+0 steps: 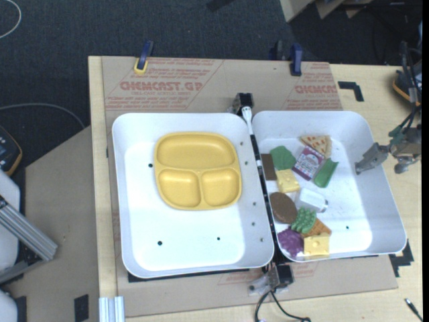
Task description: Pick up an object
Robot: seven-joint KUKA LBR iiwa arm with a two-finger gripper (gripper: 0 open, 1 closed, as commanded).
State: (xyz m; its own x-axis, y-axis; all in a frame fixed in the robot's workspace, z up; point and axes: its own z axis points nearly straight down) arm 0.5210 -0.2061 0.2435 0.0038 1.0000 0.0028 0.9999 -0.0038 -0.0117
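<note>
Object, candidates for picking: a heap of toy food pieces in the right bin (375,200), crowded toward its left wall and lower left corner; among them a pizza wedge (316,143), a purple-and-white packet (308,162), a green block (282,157), a green stick (326,173), a yellow cheese cube (288,181), a white block (312,200), a brown oval (283,208), a purple cluster (290,240) and a yellow-orange piece (316,245); most touch or overlap a neighbour, so a clean grip would, by my reading, favour the outliers at the top of the heap; left bin (134,200), holding a yellow compartment tray (198,170), upright, its three wells bare; gripper (373,157), at the right bin's right rim, well apart from the heap, carrying nothing; whether it stands wide or narrow cannot be told at this size; pick judged not yet begun, a reach leftward over the bin floor being needed.
</note>
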